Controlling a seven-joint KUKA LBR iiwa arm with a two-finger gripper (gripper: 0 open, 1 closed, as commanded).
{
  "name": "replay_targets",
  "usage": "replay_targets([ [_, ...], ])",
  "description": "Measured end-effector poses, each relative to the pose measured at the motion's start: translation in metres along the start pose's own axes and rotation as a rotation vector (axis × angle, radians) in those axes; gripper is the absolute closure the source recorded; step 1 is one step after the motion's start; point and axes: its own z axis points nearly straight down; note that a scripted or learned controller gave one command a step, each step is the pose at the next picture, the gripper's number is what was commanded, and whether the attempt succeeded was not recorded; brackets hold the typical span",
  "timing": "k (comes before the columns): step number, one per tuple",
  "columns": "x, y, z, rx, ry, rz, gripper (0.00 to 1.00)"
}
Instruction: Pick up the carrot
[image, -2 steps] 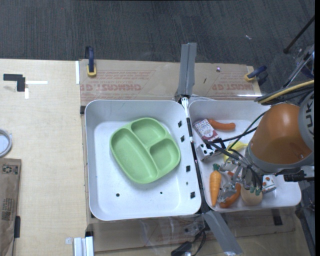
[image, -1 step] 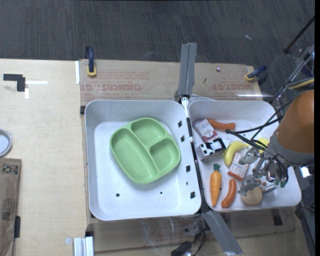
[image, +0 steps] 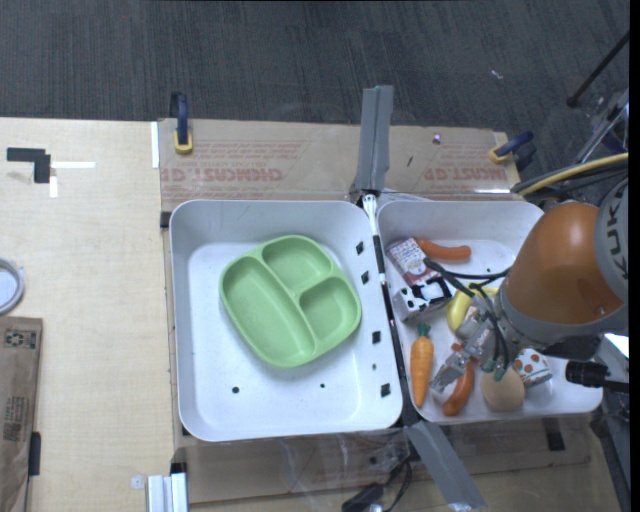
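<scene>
The carrot (image: 421, 366), orange with a green top, lies lengthwise near the left wall of the right bin (image: 520, 214), its tip toward the front. My gripper (image: 473, 350) hangs low over the front of that bin, just right of the carrot and apart from it. It is above a reddish-orange sausage-like piece (image: 456, 389). The arm's orange band (image: 562, 266) covers the bin's right side.
The right bin also holds a red sausage (image: 445, 250), a red-and-white packet (image: 404, 255), a black-and-white box (image: 425, 295), a yellow piece (image: 459, 311), a tan egg-shaped thing (image: 503, 391) and a small can (image: 534, 368). The left bin (image: 200, 330) holds a green divided plate (image: 291, 299).
</scene>
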Motion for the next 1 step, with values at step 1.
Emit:
replay_targets([
  [1, -0.0041, 0.0012, -0.0108, -0.005, -0.013, 0.001, 1.0],
])
